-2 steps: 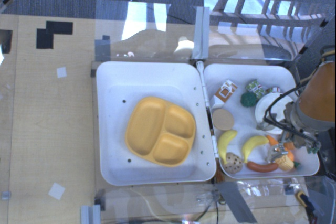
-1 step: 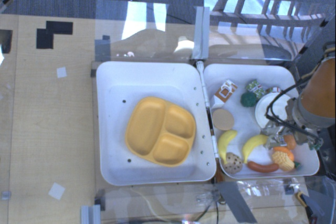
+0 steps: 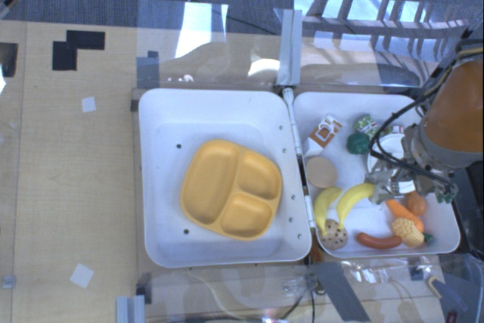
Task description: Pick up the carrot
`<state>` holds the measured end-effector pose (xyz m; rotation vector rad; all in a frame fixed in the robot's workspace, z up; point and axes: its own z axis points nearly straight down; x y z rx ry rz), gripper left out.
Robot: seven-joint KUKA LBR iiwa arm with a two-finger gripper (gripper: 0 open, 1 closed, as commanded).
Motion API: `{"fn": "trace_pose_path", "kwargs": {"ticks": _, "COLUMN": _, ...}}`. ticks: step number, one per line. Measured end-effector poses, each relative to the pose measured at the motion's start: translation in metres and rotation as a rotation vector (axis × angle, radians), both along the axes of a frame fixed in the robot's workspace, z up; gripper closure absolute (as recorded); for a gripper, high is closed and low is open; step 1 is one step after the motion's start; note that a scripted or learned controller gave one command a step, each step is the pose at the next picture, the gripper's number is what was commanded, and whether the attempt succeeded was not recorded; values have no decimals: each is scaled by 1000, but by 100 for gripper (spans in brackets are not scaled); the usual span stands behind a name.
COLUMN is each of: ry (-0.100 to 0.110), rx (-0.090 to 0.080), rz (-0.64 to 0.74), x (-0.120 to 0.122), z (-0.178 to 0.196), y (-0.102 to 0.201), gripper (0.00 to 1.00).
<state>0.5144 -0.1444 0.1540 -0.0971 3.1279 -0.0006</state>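
The carrot (image 3: 400, 209) is a short orange piece lying slantwise in the right bin (image 3: 448, 241), near its front right corner. It lies between a yellow banana (image 3: 354, 197) on its left and a small round orange fruit (image 3: 417, 203) on its right. My gripper (image 3: 395, 184) hangs low over the bin, just behind and above the carrot's upper end. The grey wrist and orange arm band (image 3: 456, 113) above it hide part of the bin's right side. I see nothing held clear of the bin floor.
A yellow divided plate (image 3: 231, 189) lies in the left bin (image 3: 159, 125). The right bin also holds a small carton (image 3: 325, 131), broccoli (image 3: 359, 141), a tan disc (image 3: 321, 172), a second banana (image 3: 325, 206), a sausage (image 3: 378, 240) and corn (image 3: 408, 232), all crowded around the carrot.
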Motion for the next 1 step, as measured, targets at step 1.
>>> {"fn": "trace_pose_path", "kwargs": {"ticks": 1, "ry": -2, "rx": -4, "rz": 266, "x": -1, "z": 70, "y": 42, "gripper": 100}}
